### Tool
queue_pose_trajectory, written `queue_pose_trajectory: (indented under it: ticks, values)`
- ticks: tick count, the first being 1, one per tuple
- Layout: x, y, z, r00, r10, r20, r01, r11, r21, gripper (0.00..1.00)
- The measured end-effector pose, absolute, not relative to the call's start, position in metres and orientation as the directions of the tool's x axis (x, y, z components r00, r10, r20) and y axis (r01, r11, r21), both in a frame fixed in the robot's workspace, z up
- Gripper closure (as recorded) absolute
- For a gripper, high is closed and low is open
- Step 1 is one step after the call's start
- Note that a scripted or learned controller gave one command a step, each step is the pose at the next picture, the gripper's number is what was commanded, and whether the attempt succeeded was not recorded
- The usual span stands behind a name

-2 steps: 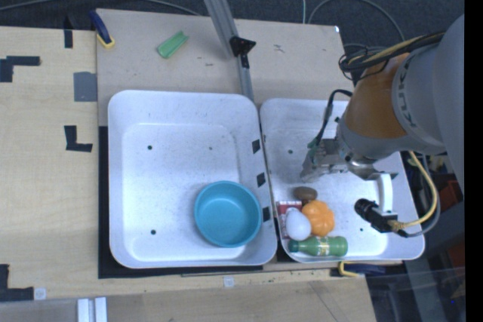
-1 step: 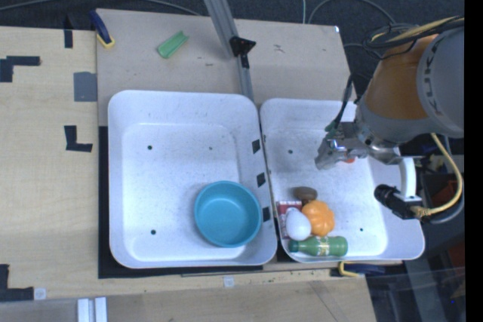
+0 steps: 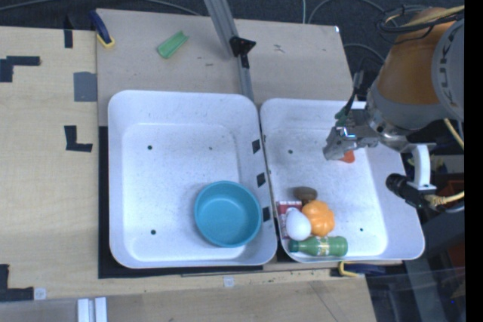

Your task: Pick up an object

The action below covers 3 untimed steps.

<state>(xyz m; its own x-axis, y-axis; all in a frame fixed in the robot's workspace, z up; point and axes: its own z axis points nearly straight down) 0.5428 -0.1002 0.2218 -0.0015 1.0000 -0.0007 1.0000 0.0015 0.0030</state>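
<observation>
Gripper (image 3: 337, 149) hangs over the right bin (image 3: 392, 234), w/ a small red-orange thing (image 3: 347, 157) right at its tip. Can't tell if the fingers are wide or pinching it, too blurry. Imo drop straight down, center on one item. The pile near the front wall (orange (image 3: 319, 217), egg (image 3: 298, 225), green bottle (image 3: 321, 246)) is crowded.
</observation>
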Motion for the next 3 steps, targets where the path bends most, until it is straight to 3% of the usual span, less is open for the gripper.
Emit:
queue_pose_trajectory:
  ticks: [2, 3]
  values:
    - [0.545, 0.010, 0.208, -0.008, 1.000, 0.002, 1.000, 0.008, -0.003, 1.00]
    - [0.551, 0.068, 0.224, -0.008, 1.000, 0.002, 1.000, 0.008, -0.001, 1.00]
